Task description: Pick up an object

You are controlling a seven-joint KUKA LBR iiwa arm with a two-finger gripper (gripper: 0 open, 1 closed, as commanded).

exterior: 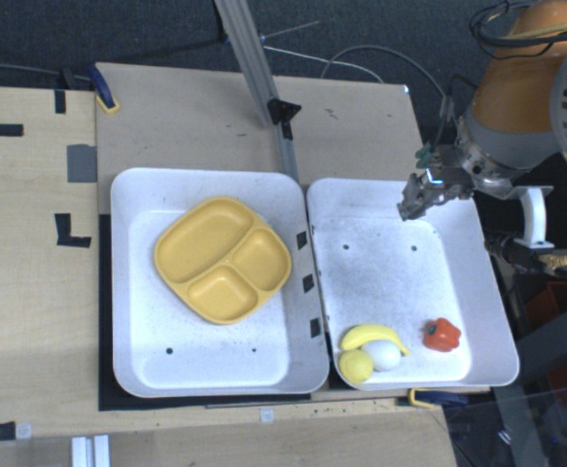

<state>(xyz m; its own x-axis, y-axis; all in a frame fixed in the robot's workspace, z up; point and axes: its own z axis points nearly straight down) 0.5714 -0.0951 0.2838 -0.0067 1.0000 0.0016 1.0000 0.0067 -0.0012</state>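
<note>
Camera view gives you the surface (215, 115) first, a pale wooden top carrying two shallow white bins side by side. Your left bin (132, 261) holds a yellow divided plate (223, 259), three compartments, lying flat and slightly turned. Your right bin (390, 261) is bare across its middle, with the small things gathered along its near edge.

Next in size is the arm (521, 95), grey with its orange band, reaching in from the right. Its claw (417, 202) hangs over the far right part of the right bin, well apart from every object; you cannot tell from this angle whether it is apart or together, and nothing shows in it.

Then the candidates. A yellow banana (372, 336) curves over a white egg-like ball (386, 356), with a yellow lemon (355, 366) touching them at the bin's near left corner. A small red pepper (442, 335) sits alone, just to their right.

You would likely find all of these light, hard plastic and rather slippery. The pepper looks the easiest: it stands free, so close across its body. The clustered three crowd each other against the wall.
</note>
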